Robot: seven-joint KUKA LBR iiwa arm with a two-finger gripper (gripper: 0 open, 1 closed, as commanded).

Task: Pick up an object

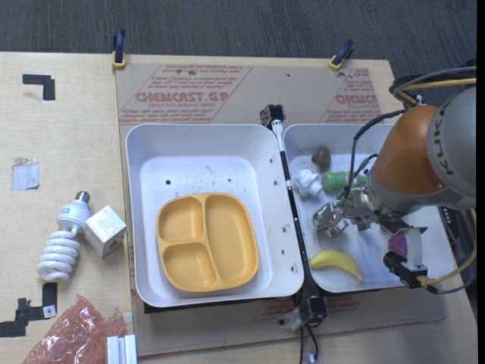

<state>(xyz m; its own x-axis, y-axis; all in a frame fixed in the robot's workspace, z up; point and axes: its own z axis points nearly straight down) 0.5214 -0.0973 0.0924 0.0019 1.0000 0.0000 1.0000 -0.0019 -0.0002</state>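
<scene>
My gripper (330,220) hangs low in the right bin (303,139), near its middle. A yellow banana (338,263) lies just below it by the bin's front wall. A white crumpled object (305,181) and a green object (334,180) lie just above the gripper. A small brown object (322,156) sits near the bin's back. A purple object (398,243) shows under the wrist on the right. Nothing is visibly between the fingers.
The left bin (144,150) holds a yellow divided plate (206,241). Outside the bins on the left lie a spiral light bulb (62,241), a white cube (105,230) and a red mesh bag (72,332). Cables trail at the right.
</scene>
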